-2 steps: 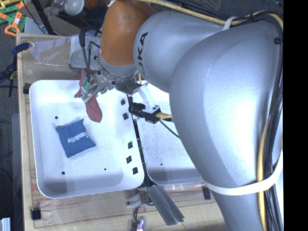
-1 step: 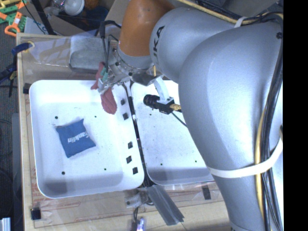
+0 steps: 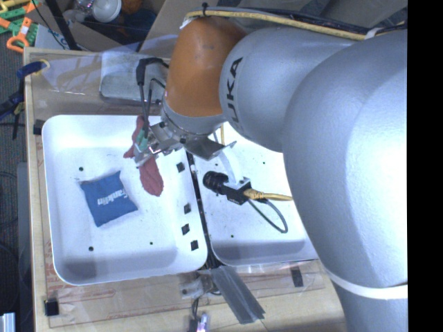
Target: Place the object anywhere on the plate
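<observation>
1. Arm (image 3: 332,116), grey and bulky, comes in from the right of the blue beanbag (image 3: 107,198) and covers most of the scene. Its orange band (image 3: 197,68) sits above and to the right of the beanbag, and the black letters "UKA" (image 3: 234,92) can be read on the grey shell beside the band.
2. Left bin (image 3: 69,254), white and shallow, rests on the desk (image 3: 36,206) and holds the beanbag near the middle of its floor.
3. Right bin (image 3: 242,244), also white, lies to the right of the beanbag, its wall touching the left bin's wall.
4. Beanbag: a soft blue square lying flat and slightly turned. It has a line of white writing across it that is too small to read.
5. Task object (image 3: 152,178): a limp dark red piece, hanging above the left bin's floor just up and right of the beanbag and clear of it.
6. End effector (image 3: 147,149), directly above that piece, is closed narrowly on it. Red material shows both above and below the fingers.
</observation>
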Robot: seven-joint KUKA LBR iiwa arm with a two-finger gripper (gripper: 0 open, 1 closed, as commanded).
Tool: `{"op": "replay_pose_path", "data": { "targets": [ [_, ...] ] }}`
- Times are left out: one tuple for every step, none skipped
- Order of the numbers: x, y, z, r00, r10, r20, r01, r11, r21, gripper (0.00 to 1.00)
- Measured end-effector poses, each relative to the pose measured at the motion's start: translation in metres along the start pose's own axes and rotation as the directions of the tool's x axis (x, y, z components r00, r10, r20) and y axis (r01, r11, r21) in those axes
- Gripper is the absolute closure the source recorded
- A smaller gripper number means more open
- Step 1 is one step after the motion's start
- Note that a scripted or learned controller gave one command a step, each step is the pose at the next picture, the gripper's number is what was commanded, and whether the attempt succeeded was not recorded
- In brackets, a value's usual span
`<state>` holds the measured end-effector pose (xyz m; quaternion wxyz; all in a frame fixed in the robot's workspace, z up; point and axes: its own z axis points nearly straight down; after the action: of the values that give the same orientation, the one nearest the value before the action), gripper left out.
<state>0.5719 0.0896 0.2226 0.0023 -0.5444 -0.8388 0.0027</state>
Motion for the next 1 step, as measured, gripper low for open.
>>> {"op": "replay_pose_path", "data": {
  "targets": [
    [-0.0077,0.0291,0.0058,1.000,-0.006,0.000,0.006,1.000,-0.001,1.00]
  ]
}}
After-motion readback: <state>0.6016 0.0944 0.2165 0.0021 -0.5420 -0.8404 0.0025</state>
